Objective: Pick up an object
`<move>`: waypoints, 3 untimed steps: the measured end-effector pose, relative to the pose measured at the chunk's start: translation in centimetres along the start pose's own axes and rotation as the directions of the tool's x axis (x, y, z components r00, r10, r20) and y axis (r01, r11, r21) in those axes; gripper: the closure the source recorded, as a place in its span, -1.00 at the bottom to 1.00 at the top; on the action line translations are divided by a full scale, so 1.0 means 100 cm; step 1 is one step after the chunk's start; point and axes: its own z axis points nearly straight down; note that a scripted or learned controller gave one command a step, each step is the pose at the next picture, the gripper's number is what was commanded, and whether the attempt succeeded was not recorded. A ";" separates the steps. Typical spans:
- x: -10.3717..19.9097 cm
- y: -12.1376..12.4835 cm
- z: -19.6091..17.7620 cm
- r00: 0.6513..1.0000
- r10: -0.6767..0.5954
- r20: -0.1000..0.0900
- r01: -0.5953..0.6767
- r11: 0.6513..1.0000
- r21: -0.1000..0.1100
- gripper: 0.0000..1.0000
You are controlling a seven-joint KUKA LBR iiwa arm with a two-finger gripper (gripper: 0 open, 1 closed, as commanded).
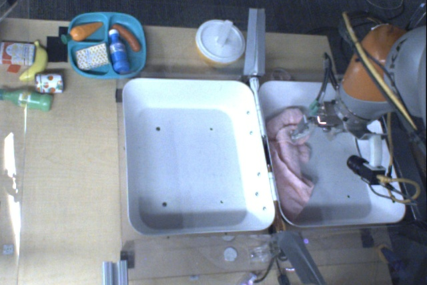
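Note:
A crumpled pink cloth (291, 160) lies along the left wall of the right bin (347, 207), reaching from its upper left corner down toward the front. My gripper (301, 131) comes in from the right and sits low at the cloth's upper part, right against the fabric. The grey wrist with its orange band (365, 70) stands above the bin's right side. From this angle I cannot make out whether any fabric is caught in the gripper.
The left bin (193, 210) sits beside it, parted by a metal divider rail (254, 43). On the bench at the back left are a blue tray of toy food (107, 45), a white lidded cup (220, 42), a banana (37, 60), a small can (49, 83) and a green bottle (27, 99). Cables (373, 173) hang at the right bin's edge.

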 end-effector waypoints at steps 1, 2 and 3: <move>0.023 0.042 0.027 0.956 -0.293 0.007 0.293 0.956 -0.014 -1.00; -0.006 0.017 0.010 0.958 -0.285 0.002 0.285 0.958 -0.005 -1.00; 0.001 -0.005 0.026 0.979 -0.203 0.005 0.203 0.979 -0.017 -1.00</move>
